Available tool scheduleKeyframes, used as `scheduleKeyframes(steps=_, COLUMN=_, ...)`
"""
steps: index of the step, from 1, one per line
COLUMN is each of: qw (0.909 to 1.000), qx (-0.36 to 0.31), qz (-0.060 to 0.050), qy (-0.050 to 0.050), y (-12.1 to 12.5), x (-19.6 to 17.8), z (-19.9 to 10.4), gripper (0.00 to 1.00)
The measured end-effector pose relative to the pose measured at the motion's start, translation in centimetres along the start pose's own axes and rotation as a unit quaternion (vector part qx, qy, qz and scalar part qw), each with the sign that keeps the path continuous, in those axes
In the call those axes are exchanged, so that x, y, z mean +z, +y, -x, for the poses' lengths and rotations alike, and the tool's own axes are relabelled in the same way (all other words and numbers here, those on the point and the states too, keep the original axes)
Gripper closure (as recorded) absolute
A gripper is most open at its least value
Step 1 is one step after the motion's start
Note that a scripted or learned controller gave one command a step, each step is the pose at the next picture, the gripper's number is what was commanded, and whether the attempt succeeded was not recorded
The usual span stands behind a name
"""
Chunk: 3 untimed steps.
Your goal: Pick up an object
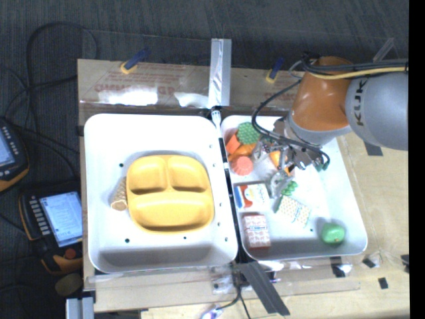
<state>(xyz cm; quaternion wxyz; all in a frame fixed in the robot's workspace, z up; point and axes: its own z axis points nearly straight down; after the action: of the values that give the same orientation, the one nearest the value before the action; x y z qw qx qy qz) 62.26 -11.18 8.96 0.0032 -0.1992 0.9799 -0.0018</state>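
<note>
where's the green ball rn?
The green ball sits in the right bin, near its front-right corner, in the camera view. Its nearest neighbour is the patterned packet just to its left; the tool is farther back in the same bin.

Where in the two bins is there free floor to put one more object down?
The left bin has bare floor all around the yellow tray, widest along its far side and near edge. In the right bin, one free patch lies along the right wall, between the gripper and the green ball. Its far left corner is crowded with toys.
</note>
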Motion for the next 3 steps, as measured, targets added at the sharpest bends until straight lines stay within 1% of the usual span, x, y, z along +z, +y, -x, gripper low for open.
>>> scheduleKeyframes(steps=1, qw=0.999, qx=0.044, qz=0.0, qy=-0.001, y=0.1, x=0.0, z=1.0, gripper=0.0)
scheduleKeyframes(steps=2, qw=0.999, qx=0.044, qz=-0.003, qy=-0.004, y=0.0, x=-1.2, z=1.3, gripper=1.0)
scheduleKeyframes(steps=3, qw=0.9994, qx=0.035, qz=0.001, qy=-0.001, y=3.2, x=-14.6, z=6.6, gripper=1.0)
